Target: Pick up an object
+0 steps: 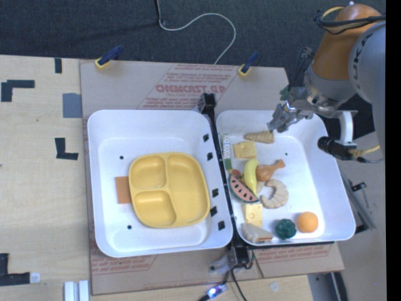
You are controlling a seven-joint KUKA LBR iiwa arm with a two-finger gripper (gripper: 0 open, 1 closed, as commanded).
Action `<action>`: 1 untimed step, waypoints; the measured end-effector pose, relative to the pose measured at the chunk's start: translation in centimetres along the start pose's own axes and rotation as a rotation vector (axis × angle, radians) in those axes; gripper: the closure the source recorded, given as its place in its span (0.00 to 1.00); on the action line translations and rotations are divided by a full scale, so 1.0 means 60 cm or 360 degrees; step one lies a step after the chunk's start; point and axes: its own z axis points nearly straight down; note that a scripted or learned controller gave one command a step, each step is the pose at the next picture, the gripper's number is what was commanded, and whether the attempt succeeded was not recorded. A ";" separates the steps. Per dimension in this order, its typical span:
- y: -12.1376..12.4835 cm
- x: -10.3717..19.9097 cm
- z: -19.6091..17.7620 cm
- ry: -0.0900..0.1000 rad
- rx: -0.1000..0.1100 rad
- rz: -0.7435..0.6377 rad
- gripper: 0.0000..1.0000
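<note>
The end effector (276, 124) hangs over the far part of the right bin (331, 187), its tip just above and right of a tan bread-like piece (259, 137) lying near the bin's back wall; whether the two touch, and whether the end effector is spread or pressed together, cannot be told from this angle. The other toy foods lie nearer the camera: a yellow cheese square (244, 149), a banana (250, 174), a drumstick (270, 168), a watermelon slice (242, 189), a shrimp-like piece (275, 194), a second cheese slab (254, 214), a green broccoli (286, 228) and an orange (307, 222). The left bin (106, 168) holds a yellow divided plate (169, 189) with an orange card (123, 190) just beside its left edge.
</note>
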 end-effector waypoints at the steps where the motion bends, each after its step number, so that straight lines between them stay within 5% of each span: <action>1: 0.001 0.001 -0.038 0.0003 0.0005 0.0001 1.00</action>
